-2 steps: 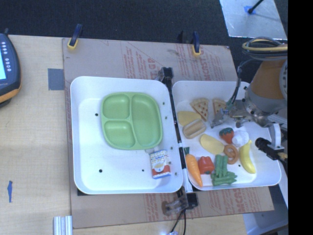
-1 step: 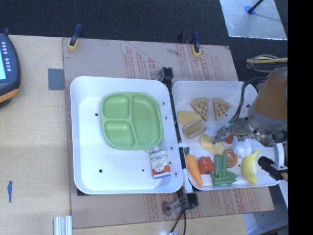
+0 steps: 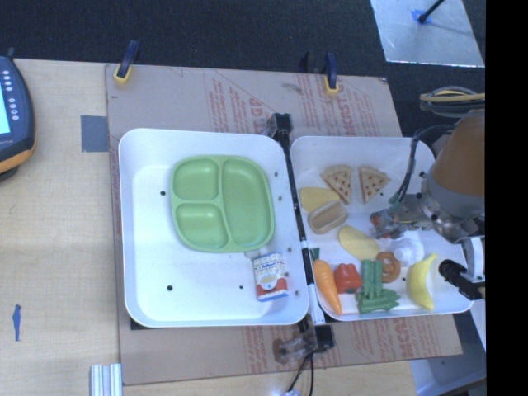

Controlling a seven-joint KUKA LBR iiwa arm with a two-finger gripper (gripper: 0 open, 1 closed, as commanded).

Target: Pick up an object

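Grey arm w/ orange band (image 3: 460,159) reaches in over the right shallow white bin (image 3: 307,151), wrist hanging above that bin's right half. Gripper (image 3: 402,221) sits low among the toy food, just right of the pale yellow wedge (image 3: 356,241); can't tell how it's set, too much clutter and blur around it.

Inside that right bin: two tan waffle triangles (image 3: 354,182) toward the far wall, a yellow cheese-like slice (image 3: 317,197) and a beige oval bun piece (image 3: 327,217) left of the gripper. Along the near wall, an orange carrot (image 3: 327,287), a red pepper piece (image 3: 347,277), green beans bundle (image 3: 375,291), a brown pretzel ring (image 3: 388,266) and a yellow banana (image 3: 422,281).

Left of that bin, the second white bin (image 3: 136,221) carries a green three-section plate (image 3: 223,203) and a small white-orange carton (image 3: 270,275) tilted by its near right corner.

Both bins rest on cardboard sheet (image 3: 247,97) on the worktop (image 3: 54,246).
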